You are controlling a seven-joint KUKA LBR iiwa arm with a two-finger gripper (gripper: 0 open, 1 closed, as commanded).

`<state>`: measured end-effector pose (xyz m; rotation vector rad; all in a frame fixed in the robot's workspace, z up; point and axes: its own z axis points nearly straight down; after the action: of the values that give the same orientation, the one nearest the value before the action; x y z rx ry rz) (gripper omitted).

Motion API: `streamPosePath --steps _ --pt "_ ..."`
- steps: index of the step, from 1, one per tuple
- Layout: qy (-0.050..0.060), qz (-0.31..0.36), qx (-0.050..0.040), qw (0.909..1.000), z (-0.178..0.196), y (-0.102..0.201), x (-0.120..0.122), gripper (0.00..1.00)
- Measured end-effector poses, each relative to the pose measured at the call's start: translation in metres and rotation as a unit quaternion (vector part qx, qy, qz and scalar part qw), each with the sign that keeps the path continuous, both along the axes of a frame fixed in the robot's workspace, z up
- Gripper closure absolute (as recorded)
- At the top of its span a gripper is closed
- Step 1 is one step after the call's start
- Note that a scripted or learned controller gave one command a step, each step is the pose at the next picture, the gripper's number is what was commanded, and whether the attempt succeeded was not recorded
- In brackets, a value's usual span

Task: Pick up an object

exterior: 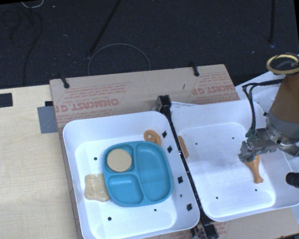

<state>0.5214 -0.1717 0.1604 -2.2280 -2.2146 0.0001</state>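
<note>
Left bin (pixel 83 152): holds most of the items; white, shallow.
Pale slab (pixel 95 188): flat on the bin floor, touching the left edge of the blue tray.
Blue tray (pixel 137 173): three compartments, flat in the left bin; tan round disc (pixel 119 160) in the upper-left compartment.
Orange ring piece (pixel 152 137): just beyond the tray's top right corner, near the divider.
Divider (pixel 179 161): black strip between the bins; small orange sliver beside it on the right side, too small to identify.
Right bin (pixel 219 189): floor mostly bare.
Orange stick-like object (pixel 255 168): in the right bin, near its right wall, upper end directly under the gripper, lower end pointing toward the bin's front.
Gripper (pixel 251 150): low over the right bin, at the stick's top end; fingers possibly closed on it, but cannot tell from this slant.
Progress: reach made, gripper on target; grasp unconfirmed; lift clear of the bin not yet done.
</note>
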Motion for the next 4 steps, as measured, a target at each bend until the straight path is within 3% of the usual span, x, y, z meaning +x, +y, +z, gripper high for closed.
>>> streamPosePath --steps 2,4 --pt "-0.001 0.004 -0.0004 1.0 0.1 0.007 -0.001 1.0" --pt "0.002 0.006 0.0015 1.0 0.101 0.125 -0.015 1.0"
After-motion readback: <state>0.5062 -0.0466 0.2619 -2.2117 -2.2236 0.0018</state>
